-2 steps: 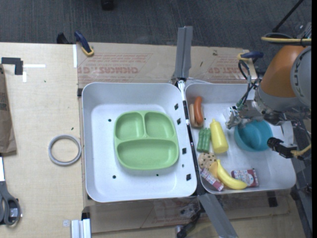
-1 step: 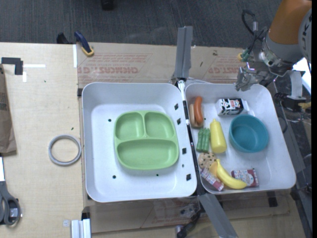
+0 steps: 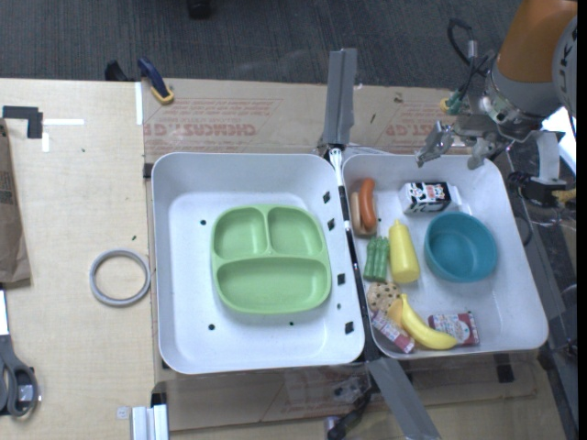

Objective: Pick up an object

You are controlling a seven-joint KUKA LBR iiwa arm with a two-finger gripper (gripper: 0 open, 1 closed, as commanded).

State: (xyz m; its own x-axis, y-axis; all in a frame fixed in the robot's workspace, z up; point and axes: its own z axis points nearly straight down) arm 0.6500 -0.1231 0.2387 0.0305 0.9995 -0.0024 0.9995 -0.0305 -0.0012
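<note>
The right bin [image 3: 523, 273] holds a hot dog [image 3: 367, 204], a black-and-white milk carton [image 3: 427, 195], a blue bowl [image 3: 460, 247], a yellow bottle [image 3: 403, 253], a green ridged piece [image 3: 377, 258], a cookie [image 3: 381, 296], a banana [image 3: 424, 330] and a red packet [image 3: 457, 326]. My gripper [image 3: 454, 152] hangs above the bin's far rim, just beyond the milk carton. It is open, with nothing between its fingers.
The left bin [image 3: 174, 246] carries a green divided plate [image 3: 271, 259]. On the bench to the left lie a grey tape ring [image 3: 120, 276], scissors [image 3: 14, 388] and a blue clamp [image 3: 156, 79]. A grey divider post [image 3: 339, 99] rises between the bins.
</note>
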